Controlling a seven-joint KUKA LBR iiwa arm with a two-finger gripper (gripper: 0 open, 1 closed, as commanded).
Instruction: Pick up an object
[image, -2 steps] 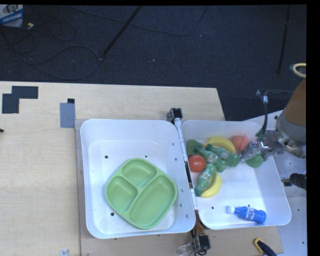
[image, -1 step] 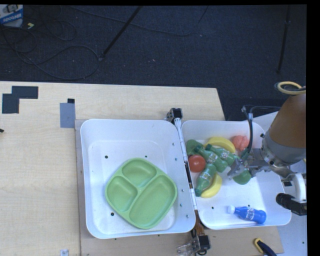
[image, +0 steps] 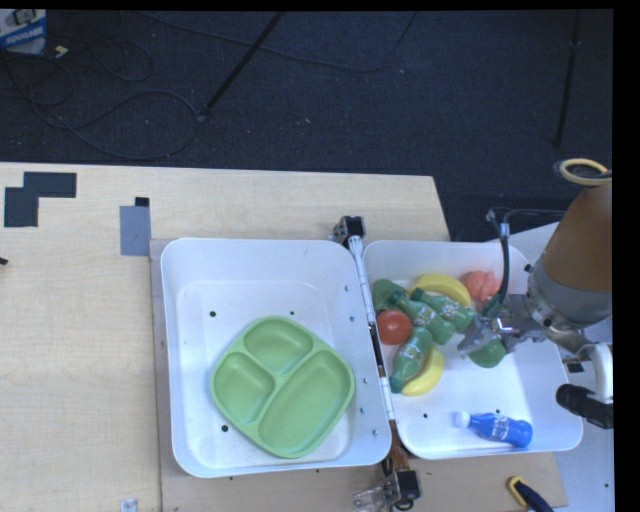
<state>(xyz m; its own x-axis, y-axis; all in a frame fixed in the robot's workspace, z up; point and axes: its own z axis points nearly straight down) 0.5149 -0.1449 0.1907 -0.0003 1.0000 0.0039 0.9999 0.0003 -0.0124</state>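
The right bin (image: 545, 440) holds a pile of items: green bottles (image: 425, 310), a red tomato-like ball (image: 394, 325), a yellow banana (image: 441, 288) at the back, a second yellow banana (image: 426, 376) nearer the front, and a pink-orange piece (image: 481, 284). A blue bottle (image: 498, 428) lies alone near the bin's front. My gripper (image: 490, 335) hangs low over the middle of this bin, at the right edge of the pile. A small green object (image: 487, 353) sits right beneath it, touching or nearly so; whether it is gripped is hidden.
The left bin (image: 190, 300) carries a green divided plate (image: 283, 385). A metal clamp (image: 350, 230) stands at the back where the bins meet. The wooden bench (image: 80, 350) extends to the left. A yellow-handled tool (image: 525, 492) lies at the front right.
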